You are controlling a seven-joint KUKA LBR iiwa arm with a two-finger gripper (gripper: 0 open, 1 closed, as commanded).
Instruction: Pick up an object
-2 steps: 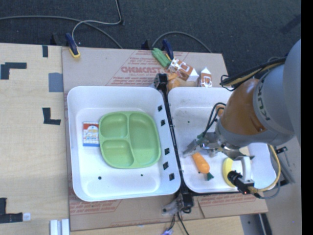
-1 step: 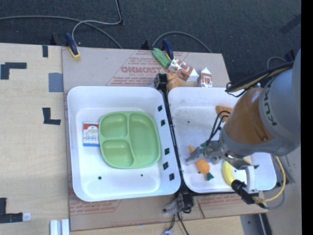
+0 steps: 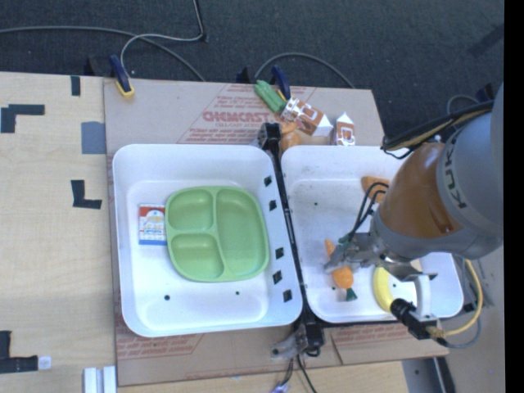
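Orange carrot toy (image 3: 343, 278) in the right bin (image 3: 315, 188), just below the gripper (image 3: 340, 255), grip state unclear.

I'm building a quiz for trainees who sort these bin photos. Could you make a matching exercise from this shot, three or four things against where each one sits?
Things:
1. green divided plate
2. small card
3. yellow banana-like piece
4. little cartons

Places:
A. on the cardboard behind the bins
B. middle of the left bin
C. right bin, near its front edge, under the arm
D. left bin, against the plate's left side

Pairs: 1-B, 2-D, 3-C, 4-A
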